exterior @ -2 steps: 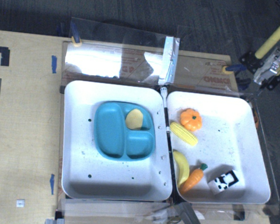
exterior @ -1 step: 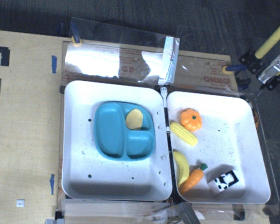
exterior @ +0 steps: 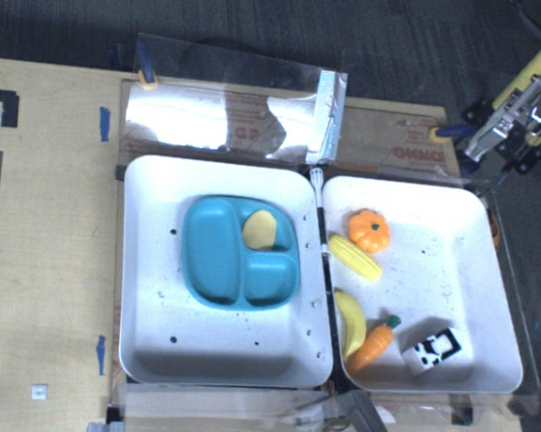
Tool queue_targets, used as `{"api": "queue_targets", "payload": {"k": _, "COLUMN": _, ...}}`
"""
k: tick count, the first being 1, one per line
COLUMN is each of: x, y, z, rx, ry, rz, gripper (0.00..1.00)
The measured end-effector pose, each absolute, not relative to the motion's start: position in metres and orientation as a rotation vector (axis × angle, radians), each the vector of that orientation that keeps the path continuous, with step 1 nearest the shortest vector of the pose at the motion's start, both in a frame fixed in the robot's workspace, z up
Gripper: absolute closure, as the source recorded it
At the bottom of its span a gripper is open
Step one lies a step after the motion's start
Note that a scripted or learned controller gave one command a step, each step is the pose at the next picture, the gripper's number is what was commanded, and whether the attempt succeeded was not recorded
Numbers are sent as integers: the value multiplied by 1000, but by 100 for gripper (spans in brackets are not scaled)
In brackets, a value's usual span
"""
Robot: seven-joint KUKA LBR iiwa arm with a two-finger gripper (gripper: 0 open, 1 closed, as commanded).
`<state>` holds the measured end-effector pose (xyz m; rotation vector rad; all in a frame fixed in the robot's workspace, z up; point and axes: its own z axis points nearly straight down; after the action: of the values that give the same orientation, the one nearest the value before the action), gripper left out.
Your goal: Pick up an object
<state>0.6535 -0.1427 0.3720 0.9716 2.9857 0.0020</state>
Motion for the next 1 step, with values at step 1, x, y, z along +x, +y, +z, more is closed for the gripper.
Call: {"api": "queue_targets", "payload": {"k": 1, "x": 643, "y": -92, "z": 341, "rx": 772, "ry": 3045, "rz": 2, "gripper": 100}}
